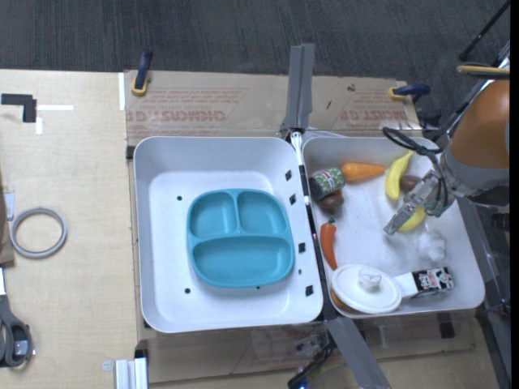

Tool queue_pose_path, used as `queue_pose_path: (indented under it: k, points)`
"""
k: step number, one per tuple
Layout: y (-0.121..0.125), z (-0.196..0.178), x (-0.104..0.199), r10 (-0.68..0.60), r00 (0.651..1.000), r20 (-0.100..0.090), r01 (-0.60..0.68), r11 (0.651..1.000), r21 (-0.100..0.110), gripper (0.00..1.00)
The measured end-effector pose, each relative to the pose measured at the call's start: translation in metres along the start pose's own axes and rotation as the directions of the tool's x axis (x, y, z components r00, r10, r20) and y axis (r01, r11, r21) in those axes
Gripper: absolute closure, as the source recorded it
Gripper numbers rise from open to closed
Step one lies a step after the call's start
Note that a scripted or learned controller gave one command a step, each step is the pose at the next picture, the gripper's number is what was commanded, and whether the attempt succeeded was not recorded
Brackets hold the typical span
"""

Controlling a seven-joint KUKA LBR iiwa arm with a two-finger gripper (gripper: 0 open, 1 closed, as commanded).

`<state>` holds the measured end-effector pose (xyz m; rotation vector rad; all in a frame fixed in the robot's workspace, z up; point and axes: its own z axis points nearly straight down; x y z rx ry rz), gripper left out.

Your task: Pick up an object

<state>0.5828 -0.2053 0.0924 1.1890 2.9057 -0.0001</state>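
Item: the pincer (408,215), at three o'clock in the right-hand shallow white plastic bin (466,254), low over a curved yellow plastic banana (397,177); a second yellow piece (414,220) lies right at its tips. Fingers: you cannot tell from this slant whether they are spread or pinching, so treat nothing as held. Handling note: you would do well to centre on one yellow piece before closing, since its curve could slip sideways and the bin wall is near. Neighbours, same bin: orange plastic carrot (362,170) at twelve o'clock; dark green-labelled can (327,181) at eleven; small red-orange pepper (328,243) at nine; round white lidded dish (367,288) at six; black-and-white patterned small carton (432,279) at five. Left-hand white bin (154,241): teal three-part divided plate (241,238), centred. Surface: pale wooden counter (65,168) with a brown cardboard sheet (195,104); grey tape roll (36,232) at nine o'clock; dark carpet floor (203,14) beyond.
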Motion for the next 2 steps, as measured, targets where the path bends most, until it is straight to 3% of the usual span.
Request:
queue_pose_path:
  k: [1, 2]
  points:
    - [0.001, -0.010, -0.001, -0.003, 1.000, 0.004, 0.003, 1.000, 0.000, 1.00]
    - [0.041, -0.120, 0.021, 0.233, 0.972, 0.001, -0.233, 0.972, 0.000, 1.00]
